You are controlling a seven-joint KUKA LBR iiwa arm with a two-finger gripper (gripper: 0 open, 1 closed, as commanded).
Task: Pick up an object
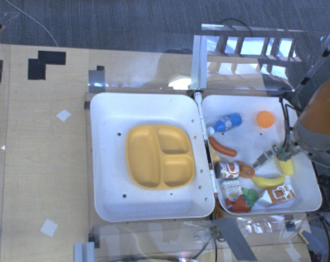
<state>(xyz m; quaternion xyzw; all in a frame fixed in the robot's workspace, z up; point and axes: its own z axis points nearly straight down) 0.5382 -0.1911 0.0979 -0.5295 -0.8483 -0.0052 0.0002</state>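
A pale wooden bench carries two shallow white bins side by side, with dark carpet beyond.

The right bin (pixel 315 198) holds the pickable clutter. A toy banana (pixel 269 181) lies near its middle-right, just below and to the left of the gripper (pixel 281 154), which hangs low over that bin's right side. Beside the banana's left end sit an orange-and-white can (pixel 228 171) and, above that, a red sausage (pixel 222 147). A small carton (pixel 282 193) lies just under the banana, and a red-and-green piece (pixel 243 202) near the front wall. Farther back are a blue-and-white bottle (pixel 226 123) and an orange ball (pixel 265 119), well apart from the gripper. I cannot tell how the gripper is set.

The left bin (pixel 107 162) holds a yellow divided tray (pixel 160 156).

The risk, as I judge it, is crowding: the banana, can and carton lie close together, so a descent could land between pieces, nudge one aside or catch two. The banana's curved, smooth body could also slip out sideways.
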